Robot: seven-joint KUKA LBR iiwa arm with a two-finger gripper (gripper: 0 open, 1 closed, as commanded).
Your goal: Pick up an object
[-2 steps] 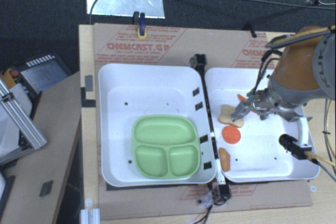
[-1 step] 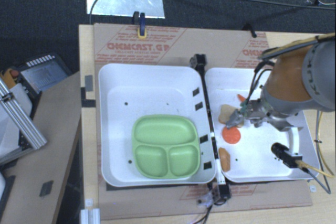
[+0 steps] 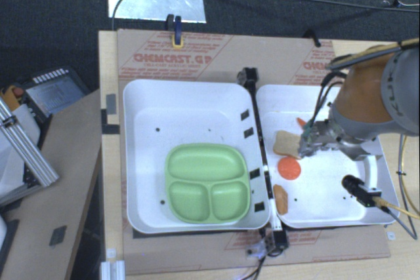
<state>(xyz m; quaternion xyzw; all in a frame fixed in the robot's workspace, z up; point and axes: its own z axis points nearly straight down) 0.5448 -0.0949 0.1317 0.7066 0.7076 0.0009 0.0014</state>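
Two white bins, the arm (image 3: 374,98) over the right bin (image 3: 328,210).
The gripper (image 3: 307,146) hangs low beside a tan piece (image 3: 285,142) at its nine o'clock; an orange-red disc (image 3: 289,168) lies at its seven, a small brown piece (image 3: 281,199) beyond. The left bin (image 3: 147,115) holds a green divided tray (image 3: 207,181). Whether the gripper grasps anything, I cannot tell.

A green divided tray (image 3: 207,181) (three compartments) lies in the left bin (image 3: 141,141).
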